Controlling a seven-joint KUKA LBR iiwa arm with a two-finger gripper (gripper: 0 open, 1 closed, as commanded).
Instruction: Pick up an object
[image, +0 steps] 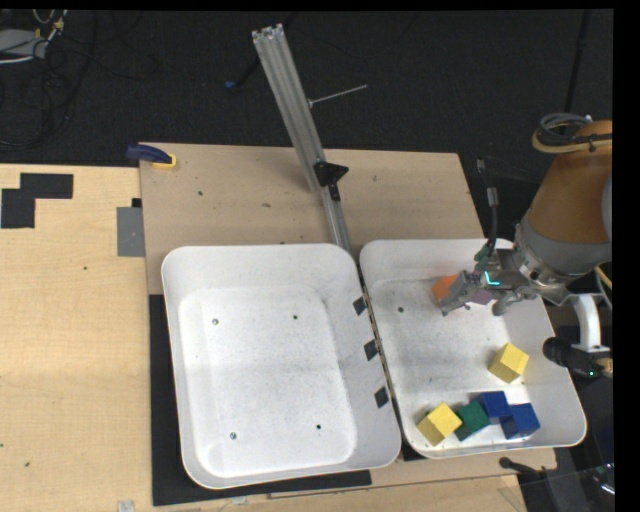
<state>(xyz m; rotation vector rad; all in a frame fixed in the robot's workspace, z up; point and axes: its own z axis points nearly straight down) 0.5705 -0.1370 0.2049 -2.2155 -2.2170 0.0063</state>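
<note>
Where the right-hand shallow white bin (560, 425) nears its far side, a small orange block (444, 288) lies on the floor, touching or just beside the dark two-finger end effector (468, 296) of the grey arm (566, 215), and whether the fingers are released or clenched on it I cannot tell. Nearer the camera lie a yellow cube (509, 362) alone, then a second yellow cube (438, 423), a green block (470, 416) and two blue blocks (506, 414) clustered by the near rim. Beside it on the wooden worktop (240, 195) sits the left-hand shallow white bin (265, 360).

The arm (565, 205) is reached in from the right, bent downward at the wrist. The gripper (470, 295) is held low, pointed leftward.
</note>
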